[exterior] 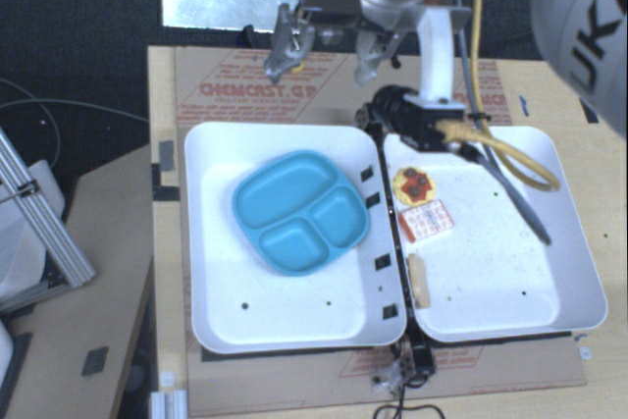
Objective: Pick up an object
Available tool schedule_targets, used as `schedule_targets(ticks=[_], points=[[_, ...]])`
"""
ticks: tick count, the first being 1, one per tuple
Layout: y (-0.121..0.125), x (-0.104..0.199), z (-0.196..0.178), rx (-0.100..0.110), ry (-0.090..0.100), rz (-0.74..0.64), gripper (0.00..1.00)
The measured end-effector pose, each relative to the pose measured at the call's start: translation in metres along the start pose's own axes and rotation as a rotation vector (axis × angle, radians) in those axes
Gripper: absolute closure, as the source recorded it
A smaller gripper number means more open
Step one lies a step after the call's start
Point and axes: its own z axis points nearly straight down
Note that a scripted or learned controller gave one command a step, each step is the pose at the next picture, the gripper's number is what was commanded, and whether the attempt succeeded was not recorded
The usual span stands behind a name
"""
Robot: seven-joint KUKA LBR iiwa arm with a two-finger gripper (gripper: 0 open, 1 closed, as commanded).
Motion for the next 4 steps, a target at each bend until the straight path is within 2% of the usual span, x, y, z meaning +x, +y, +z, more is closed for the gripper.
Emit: schedule_targets(ticks=[1,2,3,4], points=[[0.000,0.001,-0.002,0.012,-0.004,-0.007,1.00],[-0.037,-0.001,0.009,0.018,-0.008,0.000,1.00],[-0.037,-0.065,0.074,0.019,-0.008,0.008,1.00],[-0.038,-0.067,0.139,0.019,-0.008,0.006,1.00]])
